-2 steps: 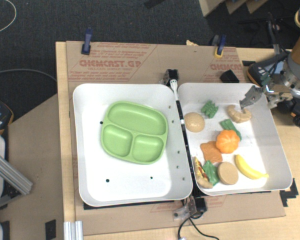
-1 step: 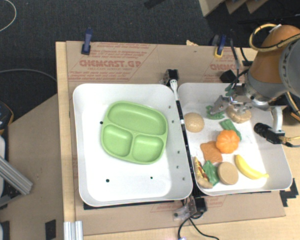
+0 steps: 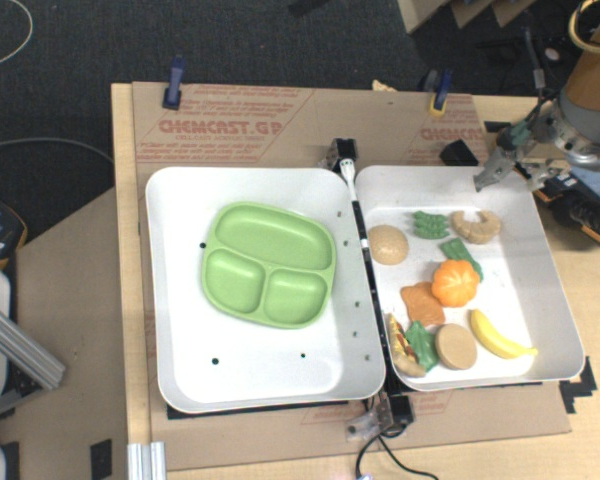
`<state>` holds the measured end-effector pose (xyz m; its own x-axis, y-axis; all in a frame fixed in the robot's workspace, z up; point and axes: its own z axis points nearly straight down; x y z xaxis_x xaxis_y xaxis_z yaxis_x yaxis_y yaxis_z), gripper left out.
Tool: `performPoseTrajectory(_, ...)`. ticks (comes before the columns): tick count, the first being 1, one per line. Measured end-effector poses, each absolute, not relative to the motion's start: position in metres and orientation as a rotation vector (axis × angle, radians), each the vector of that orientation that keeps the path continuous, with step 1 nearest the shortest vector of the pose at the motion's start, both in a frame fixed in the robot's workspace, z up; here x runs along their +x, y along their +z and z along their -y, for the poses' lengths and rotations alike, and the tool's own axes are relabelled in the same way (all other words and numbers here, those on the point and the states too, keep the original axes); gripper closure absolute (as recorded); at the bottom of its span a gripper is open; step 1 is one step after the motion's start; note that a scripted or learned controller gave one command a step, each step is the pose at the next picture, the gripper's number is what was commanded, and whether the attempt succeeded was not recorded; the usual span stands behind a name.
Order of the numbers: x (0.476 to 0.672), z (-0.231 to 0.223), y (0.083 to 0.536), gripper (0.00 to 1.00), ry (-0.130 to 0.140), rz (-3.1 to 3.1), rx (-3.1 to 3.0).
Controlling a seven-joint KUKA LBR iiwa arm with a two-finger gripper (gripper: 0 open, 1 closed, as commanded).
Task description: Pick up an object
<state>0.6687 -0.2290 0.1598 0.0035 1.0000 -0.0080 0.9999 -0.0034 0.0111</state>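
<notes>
Pincer (image 3: 488, 176) hangs over the right bin's (image 3: 555, 268) far rim; whether clenched or released, I cannot tell, and nothing sits in it. Nearest candidates, left to right: round bun (image 3: 388, 244), green pod (image 3: 430, 225), then curled shrimp (image 3: 477, 227) just below the pincer. All look light, stiff, smooth plastic. Pod's long axis runs left-right, so pinch across its width.
</notes>
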Motion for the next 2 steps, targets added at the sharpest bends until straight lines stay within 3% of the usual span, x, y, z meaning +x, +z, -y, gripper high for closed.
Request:
performPoseTrajectory(1, 0.666, 0.158, 0.086, 0.0, 0.0, -2.231, 2.22)
performPoseTrajectory(2, 0.668, 0.163, 0.102, 1.0, 0.002, -2.22, 2.217)
